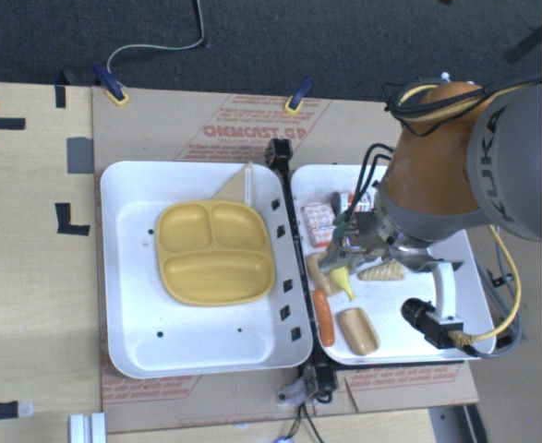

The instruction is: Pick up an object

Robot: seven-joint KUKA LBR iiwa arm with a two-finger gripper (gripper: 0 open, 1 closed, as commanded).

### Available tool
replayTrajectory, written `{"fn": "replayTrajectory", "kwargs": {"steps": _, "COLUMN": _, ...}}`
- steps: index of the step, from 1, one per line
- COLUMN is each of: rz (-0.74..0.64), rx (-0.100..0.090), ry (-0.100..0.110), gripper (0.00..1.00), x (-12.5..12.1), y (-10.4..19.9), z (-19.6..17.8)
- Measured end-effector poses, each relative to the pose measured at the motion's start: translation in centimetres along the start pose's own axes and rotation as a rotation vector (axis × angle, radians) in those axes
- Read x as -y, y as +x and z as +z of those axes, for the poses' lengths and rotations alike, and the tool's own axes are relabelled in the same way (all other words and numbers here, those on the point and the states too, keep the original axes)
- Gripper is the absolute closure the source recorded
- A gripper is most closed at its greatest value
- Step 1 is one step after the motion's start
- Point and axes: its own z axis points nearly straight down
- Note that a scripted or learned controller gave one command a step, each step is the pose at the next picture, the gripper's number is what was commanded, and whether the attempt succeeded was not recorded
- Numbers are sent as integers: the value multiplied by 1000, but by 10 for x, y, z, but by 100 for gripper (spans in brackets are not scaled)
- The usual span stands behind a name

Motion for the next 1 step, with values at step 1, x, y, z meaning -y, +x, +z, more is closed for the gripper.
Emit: {"fn": "replayTrajectory", "kwargs": {"steps": 1, "rz": 0, "rx": 0, "ry": 0, "gripper": 100, "x": 0, "y": 32, "z": -3}}
